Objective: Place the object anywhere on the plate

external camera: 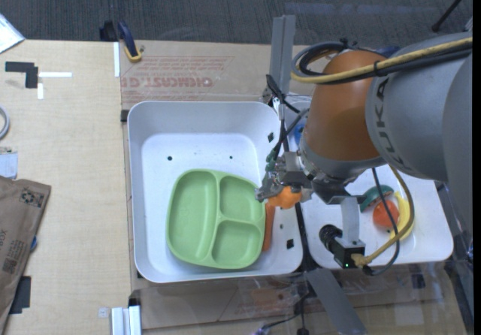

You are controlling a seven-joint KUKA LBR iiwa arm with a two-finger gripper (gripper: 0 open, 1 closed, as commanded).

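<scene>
End effector hovered at the green plate's right edge.
Orange object sat beneath it, possibly gripped; couldn't tell.

I'm seeing a pale green three-compartment plastic plate lying in a shallow white bin, with a small orange object showing alongside.

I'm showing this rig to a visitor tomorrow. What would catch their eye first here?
The big grey arm with its orange band looms over the seam between the two white bins. Next, the pale green divided plate in the left bin. An orange object sits by the gripper, just right of the plate.
</scene>
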